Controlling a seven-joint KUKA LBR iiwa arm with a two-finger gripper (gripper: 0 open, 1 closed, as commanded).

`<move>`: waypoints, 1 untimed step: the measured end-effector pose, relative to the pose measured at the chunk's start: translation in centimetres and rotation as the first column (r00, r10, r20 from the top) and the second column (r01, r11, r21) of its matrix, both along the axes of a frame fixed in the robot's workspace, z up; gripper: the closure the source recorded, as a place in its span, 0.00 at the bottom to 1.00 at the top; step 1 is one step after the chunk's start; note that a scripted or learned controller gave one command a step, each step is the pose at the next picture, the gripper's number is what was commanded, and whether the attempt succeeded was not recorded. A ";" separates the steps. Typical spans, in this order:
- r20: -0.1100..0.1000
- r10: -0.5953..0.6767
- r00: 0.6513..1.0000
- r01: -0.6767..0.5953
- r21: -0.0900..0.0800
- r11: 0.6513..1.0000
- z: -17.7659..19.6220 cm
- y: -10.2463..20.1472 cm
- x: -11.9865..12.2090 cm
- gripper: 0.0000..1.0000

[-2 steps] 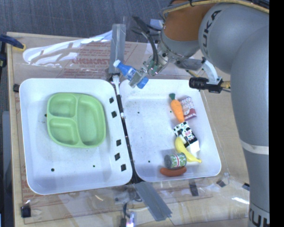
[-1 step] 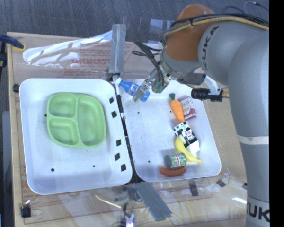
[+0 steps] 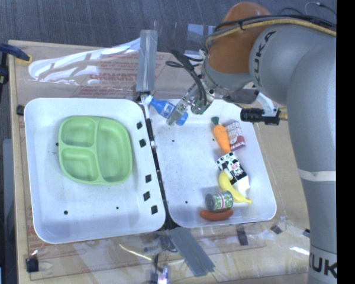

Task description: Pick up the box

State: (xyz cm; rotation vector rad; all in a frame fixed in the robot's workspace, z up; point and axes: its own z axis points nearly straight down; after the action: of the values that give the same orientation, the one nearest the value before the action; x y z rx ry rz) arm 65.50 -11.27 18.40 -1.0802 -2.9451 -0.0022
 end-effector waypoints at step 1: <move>0.004 0.058 0.998 -0.058 -0.002 0.998 2.8 6.6 -0.2 1.00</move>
State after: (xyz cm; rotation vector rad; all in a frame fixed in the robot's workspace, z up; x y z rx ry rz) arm 65.28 -4.67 21.16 -0.9954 -2.9790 -0.0019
